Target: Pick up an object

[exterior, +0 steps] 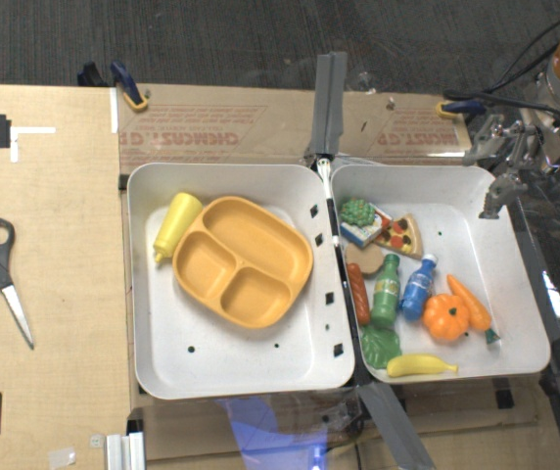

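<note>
My gripper [496, 200] hangs over the far right corner of the right bin [515, 355], apart from every object, with nothing seen in it. The right bin holds a broccoli [358, 212], a pizza slice [398, 233], a red sausage [358, 295], a green bottle [386, 290], a blue bottle [417, 288], an orange pumpkin [445, 319], a carrot [472, 305], a banana [421, 365] and a green leaf [380, 346]. The left bin [231, 370] holds an orange divided plate [242, 260] and a yellow bottle [175, 226] beside it.
Scissors [1, 267] lie on the wooden bench at the far left. A grey divider bar [329, 106] runs back from where the bins meet. Cables and arm hardware [544, 135] crowd the right edge. Cardboard [221, 130] lies behind the bins.
</note>
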